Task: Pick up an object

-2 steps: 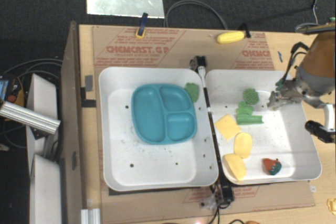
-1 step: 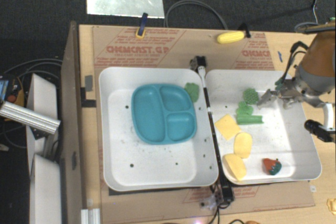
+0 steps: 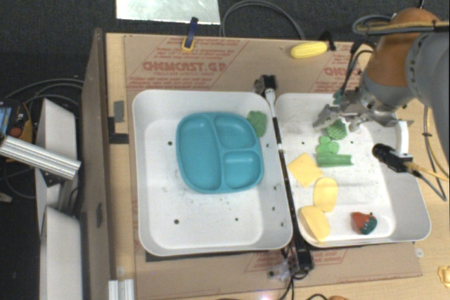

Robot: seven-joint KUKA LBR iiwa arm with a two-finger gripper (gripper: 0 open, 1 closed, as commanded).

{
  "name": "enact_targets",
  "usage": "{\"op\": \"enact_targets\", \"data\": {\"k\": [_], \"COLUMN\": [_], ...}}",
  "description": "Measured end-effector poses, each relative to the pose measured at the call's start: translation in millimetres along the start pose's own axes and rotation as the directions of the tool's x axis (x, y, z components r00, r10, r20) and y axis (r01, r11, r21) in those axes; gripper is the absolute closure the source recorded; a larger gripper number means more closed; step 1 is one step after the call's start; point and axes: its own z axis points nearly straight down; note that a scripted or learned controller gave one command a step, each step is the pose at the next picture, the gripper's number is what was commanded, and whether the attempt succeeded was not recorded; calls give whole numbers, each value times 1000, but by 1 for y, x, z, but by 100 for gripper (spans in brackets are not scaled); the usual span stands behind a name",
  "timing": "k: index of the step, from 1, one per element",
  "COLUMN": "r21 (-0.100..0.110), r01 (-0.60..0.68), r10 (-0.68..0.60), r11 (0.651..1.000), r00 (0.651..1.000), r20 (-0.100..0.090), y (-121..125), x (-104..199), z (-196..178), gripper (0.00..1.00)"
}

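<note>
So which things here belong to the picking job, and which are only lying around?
Belonging to the job:
- end effector, over the right bin
- green pieces just below it
- three yellow pieces
- red and green piece

Lying around:
- blue divided plate in the left bin
- green piece at the plate's corner
- yellow object on the board behind the bins

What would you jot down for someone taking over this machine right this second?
Claw: low over the back of the right bin, right above a green toy; whether it grips anything cannot be told.
Right bin: green pieces, three yellow pieces, a red and green piece.
Left bin: blue divided plate, a green piece by its corner.
Done: nothing visibly lifted.
Left: grasp one object and raise it.
</note>
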Motion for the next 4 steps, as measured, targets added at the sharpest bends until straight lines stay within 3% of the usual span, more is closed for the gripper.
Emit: {"op": "enact_targets", "data": {"k": [1,2,3,4], "r21": [6,5,2,10], "r01": [-8,-12,-12,-15], "r10": [8,12,12,15], "r11": [1000,1000,1000,1000], "r00": [1000,1000,1000,1000], "r20": [2,2,0,1], "y": [-5,-64,-66,-151], "x": [-3,-7,-14,-32], "z": [36,-16,35,21], "gripper": [0,0,0,0]}}
